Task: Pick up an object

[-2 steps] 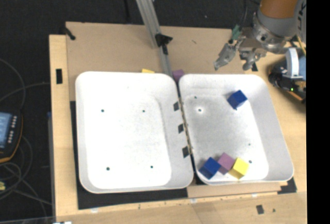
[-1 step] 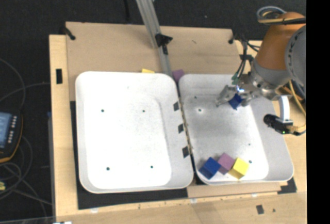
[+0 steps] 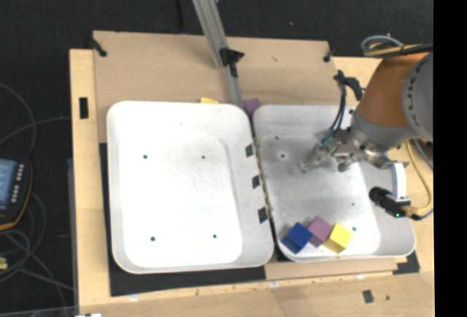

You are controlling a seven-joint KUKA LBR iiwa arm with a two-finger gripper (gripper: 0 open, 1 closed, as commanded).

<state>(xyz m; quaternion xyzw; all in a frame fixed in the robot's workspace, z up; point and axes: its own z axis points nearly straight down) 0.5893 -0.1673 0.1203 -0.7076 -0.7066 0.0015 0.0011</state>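
Three small blocks lie together at the near edge of the right bin (image 3: 292, 125): a blue block (image 3: 298, 237), a purple block (image 3: 319, 229) and a yellow block (image 3: 339, 237). My gripper (image 3: 325, 158) hangs over the middle of the right bin, well behind the blocks and apart from them. Its fingers (image 3: 312, 160) are spread, with nothing between them. The grey arm with its orange band (image 3: 383, 100) reaches in from the right.
The left bin (image 3: 117, 162) sits beside the right one. A yellow piece (image 3: 209, 100) and a purple piece (image 3: 252, 105) lie behind the bins' far rims. A slanted metal pole (image 3: 208, 9) rises at the back centre. Cables run along the arm's right side.
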